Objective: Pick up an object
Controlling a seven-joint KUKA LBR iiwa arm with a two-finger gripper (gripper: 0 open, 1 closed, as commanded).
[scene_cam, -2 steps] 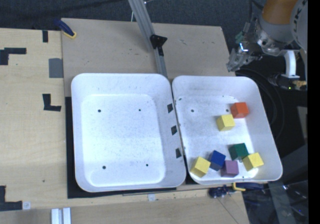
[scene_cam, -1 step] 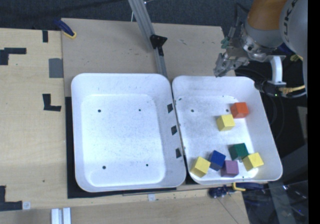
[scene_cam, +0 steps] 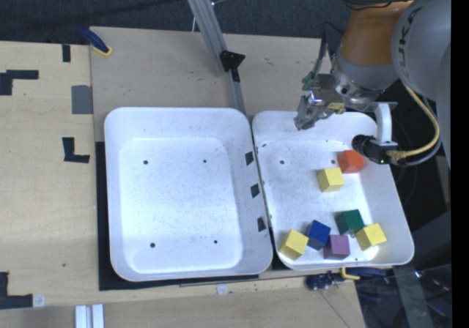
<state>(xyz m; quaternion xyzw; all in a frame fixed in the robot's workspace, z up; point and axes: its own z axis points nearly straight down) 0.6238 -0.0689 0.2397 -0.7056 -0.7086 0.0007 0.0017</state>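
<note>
The right bin [scene_cam: 293,180] holds several small blocks. An orange block [scene_cam: 352,162] and a yellow block [scene_cam: 330,179] lie near its middle right. Along the near edge sit a green block [scene_cam: 350,220], a yellow block [scene_cam: 371,235], a blue block [scene_cam: 319,232], a purple block [scene_cam: 338,245] and another yellow block [scene_cam: 294,244]. My gripper [scene_cam: 306,118] hangs over the far left corner of this bin, up and to the left of the orange block and apart from every block. Nothing hangs from it.
The left bin [scene_cam: 176,195] stands beside the right one, with a raised rim between them. A slanted metal pole [scene_cam: 212,26] rises behind the bins. A black and yellow cable [scene_cam: 410,151] loops from the wrist over the right bin's far right edge.
</note>
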